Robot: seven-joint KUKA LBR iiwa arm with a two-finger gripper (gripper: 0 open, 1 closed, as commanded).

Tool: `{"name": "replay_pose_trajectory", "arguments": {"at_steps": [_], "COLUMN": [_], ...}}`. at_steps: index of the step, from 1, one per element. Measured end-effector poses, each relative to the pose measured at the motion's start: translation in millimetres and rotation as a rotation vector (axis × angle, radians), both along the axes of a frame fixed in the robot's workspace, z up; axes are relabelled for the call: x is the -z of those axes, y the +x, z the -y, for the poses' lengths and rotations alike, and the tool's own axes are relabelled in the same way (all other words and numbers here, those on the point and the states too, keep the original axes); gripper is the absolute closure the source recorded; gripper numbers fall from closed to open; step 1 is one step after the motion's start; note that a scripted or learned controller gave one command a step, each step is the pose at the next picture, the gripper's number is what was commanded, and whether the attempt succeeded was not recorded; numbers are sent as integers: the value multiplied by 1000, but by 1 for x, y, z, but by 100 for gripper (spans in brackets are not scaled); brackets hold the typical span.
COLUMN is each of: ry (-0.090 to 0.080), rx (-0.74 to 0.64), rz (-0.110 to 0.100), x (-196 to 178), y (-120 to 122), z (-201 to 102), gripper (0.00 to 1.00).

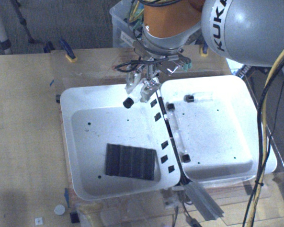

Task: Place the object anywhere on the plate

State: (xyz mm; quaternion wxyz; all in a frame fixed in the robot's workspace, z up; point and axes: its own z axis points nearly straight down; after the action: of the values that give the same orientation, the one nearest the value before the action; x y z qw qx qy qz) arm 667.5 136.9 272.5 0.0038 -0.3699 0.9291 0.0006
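1. Plate [130, 162], a dark ribbed slab, lies flat on the bottom of the left bin [86, 138], towards its near side. The claw [144, 89] hangs well apart from it, over the far right corner of that bin, close to where the two bins meet
2. Whether the claw is wide or narrow cannot be told from this slanted angle
3. A small clear piece [195, 98] with a black end lies in the far part of the right bin [229, 129], near the claw and to its right. A long clear rod [177, 132] with black ends runs along that bin's left wall, though its outline is faint
4. Both bins rest side by side on a pale wooden bench [24, 142]. Beyond it is dark grey floor [54, 20], and a blue clamp [69, 53] sits at the bench's far edge
5. Counted: two white bins, one plate, one small clear piece, one clear rod, five black squares [157, 117] down the left bin's right wall, one grey arm [241, 18] reaching in from the far right
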Motion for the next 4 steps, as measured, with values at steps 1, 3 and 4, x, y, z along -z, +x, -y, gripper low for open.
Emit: {"name": "replay_pose_trajectory", "arguments": {"at_steps": [1, 3, 4], "ry": [-1, -2, -3], "rx": [-86, -433, -943], "rz": [-4, -4, 3], "x": [79, 95, 82], "y": [-1, -1, -1], "z": [-19, -1, -13], "gripper": [100, 100, 100]}}
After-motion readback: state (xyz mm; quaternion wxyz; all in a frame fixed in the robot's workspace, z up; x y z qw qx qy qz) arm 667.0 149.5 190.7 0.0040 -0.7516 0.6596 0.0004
